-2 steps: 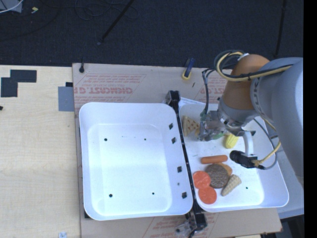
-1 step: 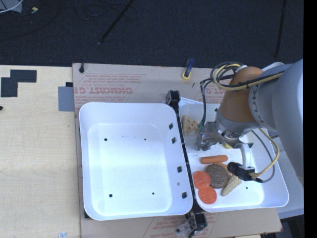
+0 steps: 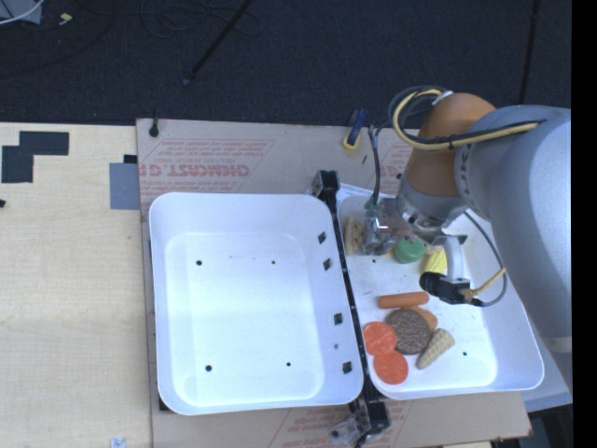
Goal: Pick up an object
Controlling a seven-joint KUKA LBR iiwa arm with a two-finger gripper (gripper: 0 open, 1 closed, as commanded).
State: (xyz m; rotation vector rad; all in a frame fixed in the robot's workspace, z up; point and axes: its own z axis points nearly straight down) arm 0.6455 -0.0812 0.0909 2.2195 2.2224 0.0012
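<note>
My gripper point(image 3: 378, 234) reaches down into the far left part of the right bin point(image 3: 504, 367). It hangs right beside a pale tan food piece point(image 3: 354, 235) by the bin's left wall. A green round piece point(image 3: 408, 248) and a yellow piece point(image 3: 434, 259) lie just right of the gripper. Nearer the front lie an orange carrot point(image 3: 403, 300), a brown round patty point(image 3: 408, 329), two red discs point(image 3: 380, 338) point(image 3: 391, 369) and a tan cone point(image 3: 435, 348). The wrist hides the fingers.
The left bin point(image 3: 242, 301) sits beside the right one, with a black divider strip point(image 3: 340, 287) between them. A black cable plug point(image 3: 446, 289) hangs from the wrist over the right bin. The arm's grey body point(image 3: 522, 203) covers the bin's far right side.
</note>
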